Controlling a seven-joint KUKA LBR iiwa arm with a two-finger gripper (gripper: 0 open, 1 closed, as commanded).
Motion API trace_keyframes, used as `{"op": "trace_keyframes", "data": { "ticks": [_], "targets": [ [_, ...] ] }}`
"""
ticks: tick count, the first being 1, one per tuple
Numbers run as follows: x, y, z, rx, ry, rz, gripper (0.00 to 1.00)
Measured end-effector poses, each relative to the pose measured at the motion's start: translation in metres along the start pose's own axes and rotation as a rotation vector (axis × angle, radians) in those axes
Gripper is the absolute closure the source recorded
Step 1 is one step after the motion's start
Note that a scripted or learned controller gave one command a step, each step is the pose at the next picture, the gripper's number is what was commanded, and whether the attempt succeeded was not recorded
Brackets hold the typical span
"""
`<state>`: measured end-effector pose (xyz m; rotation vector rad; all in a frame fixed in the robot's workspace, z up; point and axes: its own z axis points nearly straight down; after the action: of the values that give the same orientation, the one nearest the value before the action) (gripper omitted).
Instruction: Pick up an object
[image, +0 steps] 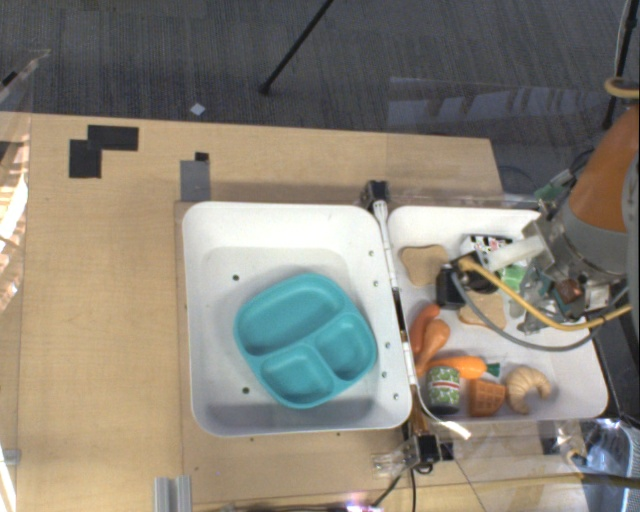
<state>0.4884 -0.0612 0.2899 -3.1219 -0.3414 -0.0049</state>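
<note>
Claw (520, 292) is hovering over the right white bin (598, 392), its grip impossible to judge from here. Nothing is looking lifted yet. Toy food is waiting at six o'clock of it: orange plastic carrot (428, 333), tan croissant (528, 384), small green-labelled can (444, 388). Teal divided plate (305, 340) is sitting at nine o'clock.

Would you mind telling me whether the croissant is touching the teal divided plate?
Apart. The camera view shows the croissant in the right bin and the teal divided plate in the left bin, with both bin walls between them.
</note>
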Motion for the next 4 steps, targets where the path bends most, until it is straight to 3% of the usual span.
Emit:
{"op": "trace_keyframes", "data": {
  "ticks": [1, 2, 3, 4],
  "targets": [
    [0.004, -0.021, 0.049, 0.004, -0.007, 0.0, 1.0],
    [0.011, -0.054, 0.06, 0.005, -0.004, 0.0, 1.0],
    [0.055, -0.009, 0.01, -0.001, 0.0, 0.002, 1.0],
    [0.023, 0.037, 0.085, 0.002, -0.008, -0.199, 1.0]
  ]
}}
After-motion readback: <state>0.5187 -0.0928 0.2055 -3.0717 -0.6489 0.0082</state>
